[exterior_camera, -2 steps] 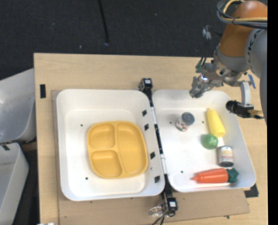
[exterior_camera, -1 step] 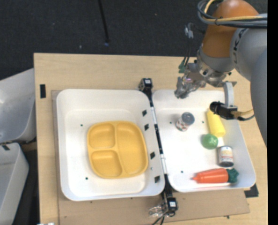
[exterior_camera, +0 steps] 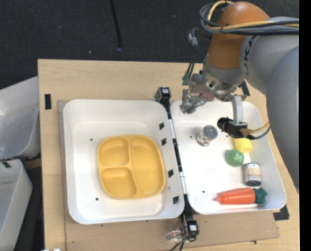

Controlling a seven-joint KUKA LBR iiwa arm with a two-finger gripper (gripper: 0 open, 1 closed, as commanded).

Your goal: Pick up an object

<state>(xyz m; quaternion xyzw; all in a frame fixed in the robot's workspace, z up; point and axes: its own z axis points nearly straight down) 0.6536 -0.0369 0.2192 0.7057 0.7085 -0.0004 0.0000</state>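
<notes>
My gripper (exterior_camera: 189,105) hangs over the far left corner of the right bin (exterior_camera: 208,177), with nothing seen in it. Just below and to its right lies a small grey-lidded jar (exterior_camera: 207,135) on the bin floor. Further right, a yellow object (exterior_camera: 243,145) touches a green ball (exterior_camera: 233,157). A small labelled bottle (exterior_camera: 253,173) stands nearer the front. An orange carrot toy (exterior_camera: 237,196) with a green top lies along the front wall.
The left bin (exterior_camera: 77,140) holds a yellow divided plate (exterior_camera: 130,166). A ridge with black clips (exterior_camera: 172,145) separates the two bins. A black cable end (exterior_camera: 228,125) from the arm hangs over the right bin near the yellow object.
</notes>
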